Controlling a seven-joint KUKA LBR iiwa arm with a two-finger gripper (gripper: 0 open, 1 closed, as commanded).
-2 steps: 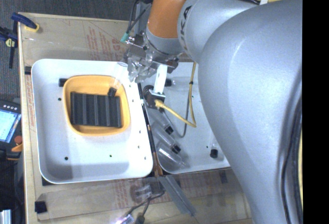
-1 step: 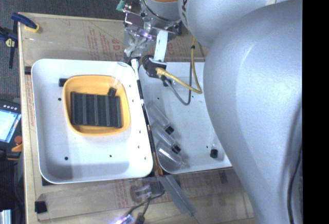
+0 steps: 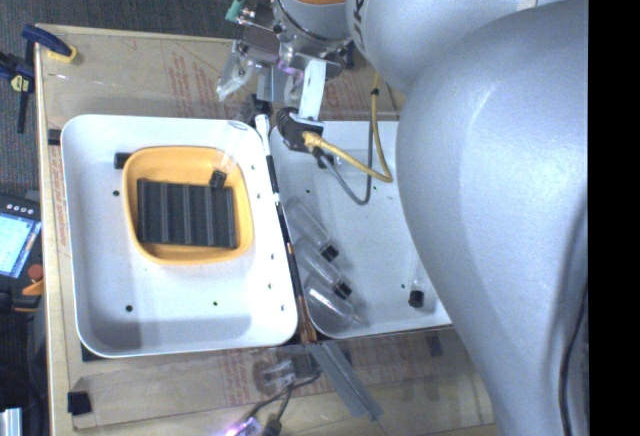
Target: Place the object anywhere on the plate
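A yellow plate (image 3: 133, 186) lies in the left white bin (image 3: 95, 304). On it rests a dark grey ridged rectangular object (image 3: 187, 214), lying flat and covering most of the plate's middle. A small dark piece (image 3: 217, 180) stands at the object's upper right corner. My gripper (image 3: 262, 116) hangs below the orange band, over the divide between the two bins at their far edge, up and to the right of the plate. The wrist hardware hides its tips.
The right bin (image 3: 375, 224) holds a clear plastic item (image 3: 318, 269) and a few small black pieces (image 3: 415, 299). A yellow cable (image 3: 350, 167) loops from the wrist over that bin. The grey arm covers the right side. Clamps sit at the bench's left edge.
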